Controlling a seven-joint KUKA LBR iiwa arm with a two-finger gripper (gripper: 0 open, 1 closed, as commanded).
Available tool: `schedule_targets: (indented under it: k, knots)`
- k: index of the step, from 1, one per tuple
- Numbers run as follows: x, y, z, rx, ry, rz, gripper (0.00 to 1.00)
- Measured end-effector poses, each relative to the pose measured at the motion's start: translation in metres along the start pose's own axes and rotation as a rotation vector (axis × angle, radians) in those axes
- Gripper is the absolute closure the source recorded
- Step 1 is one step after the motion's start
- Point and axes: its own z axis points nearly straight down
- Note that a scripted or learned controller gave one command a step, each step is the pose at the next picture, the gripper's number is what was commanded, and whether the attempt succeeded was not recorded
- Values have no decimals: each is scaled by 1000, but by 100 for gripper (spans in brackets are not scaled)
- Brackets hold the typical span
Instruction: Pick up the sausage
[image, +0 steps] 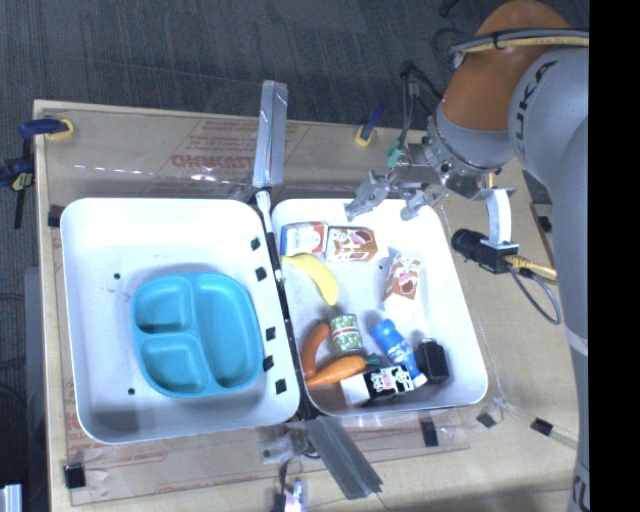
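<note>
Down at the near edge of the right bin (462, 300), a black-and-white carton (385, 382) is seen lying on its side, with a carrot (337, 369) touching it on the left. The sausage (314, 343) is tucked just above the carrot, leaning against the bin's left wall, right beside a small green can (346, 331). A blue bottle (393, 343) and a black object (433, 359) are packed in to the right of the can. Further back, a banana (317, 275) is laid near the divider, a red-and-white packet (403, 277) sits apart toward the right, and two small cartons (330, 241) are lined up at the far wall.

Over in the left bin (90, 260), a blue divided tray (195, 333) is parked pretty much dead center.

The gripper (390, 199) is held up over the far rim of the right bin, well apart from the sausage. Its fingers are spread wide and nothing is gripped between them.
</note>
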Motion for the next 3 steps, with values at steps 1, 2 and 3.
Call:
schedule_targets:
  k: [1, 2, 3]
  knots:
    - [32, -61, 175, 0, -1, 91, 0]
    - [38, -102, 180, -63, -27, -51, 0]
    - [37, -132, 184, -44, -28, -92, 0]
